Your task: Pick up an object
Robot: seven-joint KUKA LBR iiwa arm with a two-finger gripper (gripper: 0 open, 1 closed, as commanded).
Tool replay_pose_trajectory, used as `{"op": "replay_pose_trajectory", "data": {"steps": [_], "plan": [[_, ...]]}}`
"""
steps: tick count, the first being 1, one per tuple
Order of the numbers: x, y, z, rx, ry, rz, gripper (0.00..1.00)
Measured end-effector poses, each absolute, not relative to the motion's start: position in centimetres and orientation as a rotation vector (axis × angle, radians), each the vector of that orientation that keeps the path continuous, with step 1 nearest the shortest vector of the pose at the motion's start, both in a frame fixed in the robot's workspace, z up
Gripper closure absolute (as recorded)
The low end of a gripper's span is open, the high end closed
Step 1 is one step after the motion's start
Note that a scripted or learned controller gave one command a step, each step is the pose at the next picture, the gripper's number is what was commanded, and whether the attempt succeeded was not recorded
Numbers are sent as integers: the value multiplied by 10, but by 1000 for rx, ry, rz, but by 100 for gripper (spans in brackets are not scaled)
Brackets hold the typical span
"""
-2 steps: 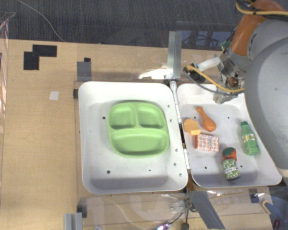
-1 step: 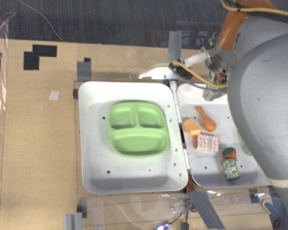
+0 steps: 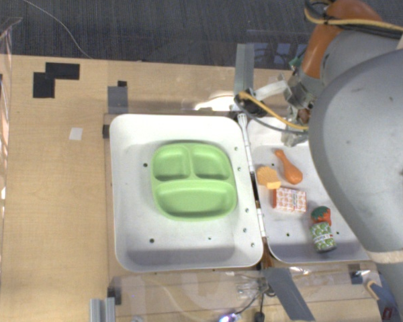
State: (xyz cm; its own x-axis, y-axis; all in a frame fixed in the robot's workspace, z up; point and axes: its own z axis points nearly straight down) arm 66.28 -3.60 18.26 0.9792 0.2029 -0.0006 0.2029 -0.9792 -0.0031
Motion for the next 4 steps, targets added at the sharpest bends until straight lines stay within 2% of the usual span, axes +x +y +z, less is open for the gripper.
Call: {"op": "replay_pose_trajectory", "data": {"steps": [2,3,4], "plan": [[664,-33,183,-3121,-324,-1,100],[660,11,233,-3120,-346,-1,100],[663,45,248,-3123,-323,1,100]]}}
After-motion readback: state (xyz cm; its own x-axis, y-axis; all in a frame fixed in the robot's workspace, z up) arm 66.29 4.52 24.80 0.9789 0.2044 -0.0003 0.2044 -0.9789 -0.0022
